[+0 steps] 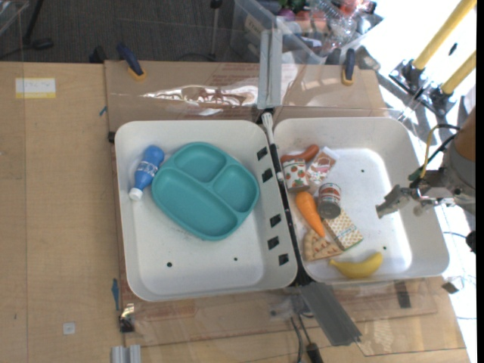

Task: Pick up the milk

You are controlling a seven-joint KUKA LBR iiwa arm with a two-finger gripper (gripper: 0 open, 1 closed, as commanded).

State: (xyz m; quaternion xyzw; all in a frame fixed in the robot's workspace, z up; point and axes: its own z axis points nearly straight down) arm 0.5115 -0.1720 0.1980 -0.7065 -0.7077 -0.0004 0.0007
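Lying among the clutter at the left side of the right bin [393, 138], the milk [296, 174] is a small white carton with red strawberry print, boxy, tilted on its side. At its 1 o'clock, touching it, a second white-and-red printed packet [323, 165]; at 12 o'clock a reddish sausage-shaped piece [301, 154]. At 5 o'clock from the milk, a smooth orange carrot [308, 211] tapers toward the bin's front, with a small round can [329, 200], dark lid and red label, just beside it. Below those, a flat patterned cracker-like box [344, 230], a tan triangular slice [319, 248], and a glossy yellow banana [358, 265] curved along the front wall.

Hand [395, 200]: grey metal, over the bare right half of this bin, at 3 o'clock from the milk and well apart from it; nothing between the fingers; cannot tell how far open.

Left bin [197, 278]: teal plastic divided plate [206, 190], three compartments, rounded corners; a blue-and-white bottle [146, 170] lies at its 9 o'clock.

Tabletop [53, 203] is pale wood-grain board; brown cardboard [189, 78] behind the bins; clear tub of toys [310, 6] at 12 o'clock; dark carpet beyond.
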